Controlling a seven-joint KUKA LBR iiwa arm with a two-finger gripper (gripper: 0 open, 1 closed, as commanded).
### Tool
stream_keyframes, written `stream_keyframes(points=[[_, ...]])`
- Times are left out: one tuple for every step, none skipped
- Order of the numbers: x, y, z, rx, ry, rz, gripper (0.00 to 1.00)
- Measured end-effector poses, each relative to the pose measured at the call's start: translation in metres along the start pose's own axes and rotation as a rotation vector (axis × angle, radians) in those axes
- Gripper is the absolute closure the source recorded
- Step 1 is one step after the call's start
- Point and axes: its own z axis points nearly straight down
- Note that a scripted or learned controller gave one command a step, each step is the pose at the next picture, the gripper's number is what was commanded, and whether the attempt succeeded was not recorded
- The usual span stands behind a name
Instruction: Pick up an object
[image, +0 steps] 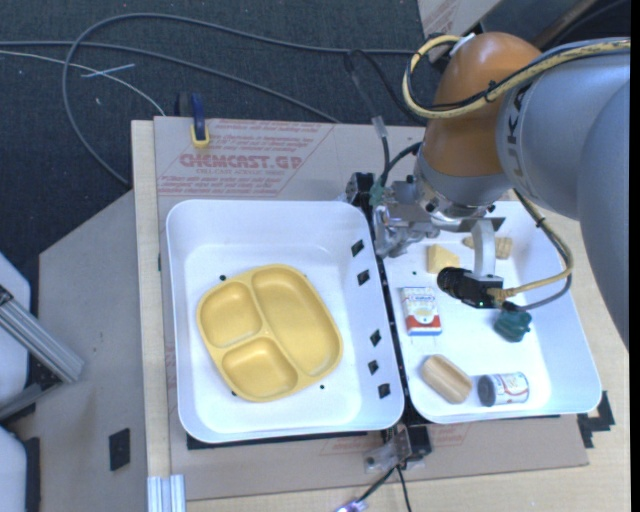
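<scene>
Beige roll (445, 378) lies well below the jaws (440, 232).

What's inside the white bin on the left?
The left bin holds one yellow divided tray with three compartments, lying flat. Whatever might sit beneath the tray is covered by it.

We see cables (100, 60) trailing over the dark floor at far left, and a blue clamp (199, 120) on the printed board's (250, 155) far edge.
</scene>
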Motion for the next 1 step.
stream_keyframes(points=[[0.0541,0.0007,0.0046,-0.001,-0.001,0.002,1.0]])
